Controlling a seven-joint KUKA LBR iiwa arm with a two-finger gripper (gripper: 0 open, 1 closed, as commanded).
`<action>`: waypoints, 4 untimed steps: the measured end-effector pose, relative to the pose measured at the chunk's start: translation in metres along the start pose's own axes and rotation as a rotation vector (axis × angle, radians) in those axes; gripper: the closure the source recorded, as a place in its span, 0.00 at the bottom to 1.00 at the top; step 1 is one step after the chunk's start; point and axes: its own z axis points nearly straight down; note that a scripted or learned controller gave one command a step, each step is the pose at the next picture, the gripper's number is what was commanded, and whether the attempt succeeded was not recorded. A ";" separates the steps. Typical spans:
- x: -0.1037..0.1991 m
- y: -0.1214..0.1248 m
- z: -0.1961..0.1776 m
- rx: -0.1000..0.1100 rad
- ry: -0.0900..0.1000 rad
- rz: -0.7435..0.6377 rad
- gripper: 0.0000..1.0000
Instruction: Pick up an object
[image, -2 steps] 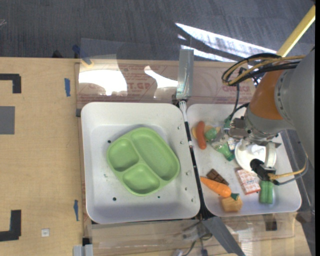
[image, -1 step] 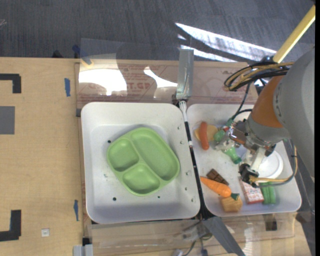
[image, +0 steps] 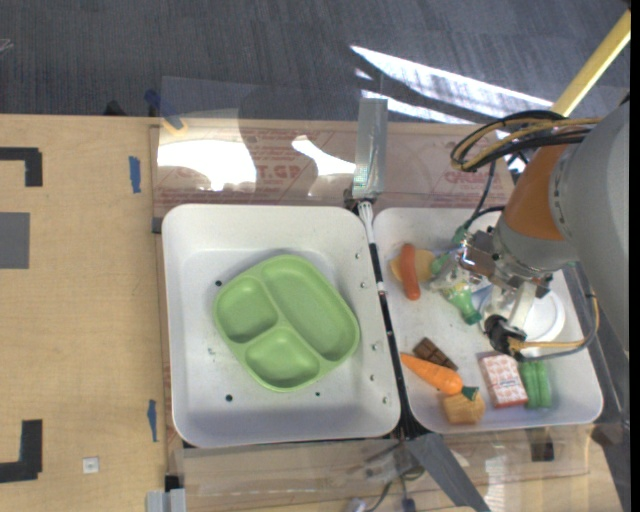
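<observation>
Two bins (image: 190, 240); hand (image: 468, 268) low over right bin's toys (image: 436, 372).

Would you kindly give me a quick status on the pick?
Gripper low in right bin, among crowded toy food. Carrot, pink box lying loose nearby. Green plate alone in left bin.

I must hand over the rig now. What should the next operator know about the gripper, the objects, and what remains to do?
Gripper: low over the right bin, upper part, among small items; whether it is open or shut cannot be seen, and no object visibly held.
Left bin: green divided plate.
Right bin: hot dog at upper left, carrot and brown block in the middle, pink box, green item, yellow piece near the front.
Done: arm has reached the bin.
Left: grasp one object and lift it.
</observation>
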 end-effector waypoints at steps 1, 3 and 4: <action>-0.007 0.004 -0.015 -0.012 -0.012 0.003 1.00; 0.075 0.000 -0.087 0.014 -0.017 0.345 0.00; 0.142 -0.060 -0.086 0.013 -0.021 0.816 0.00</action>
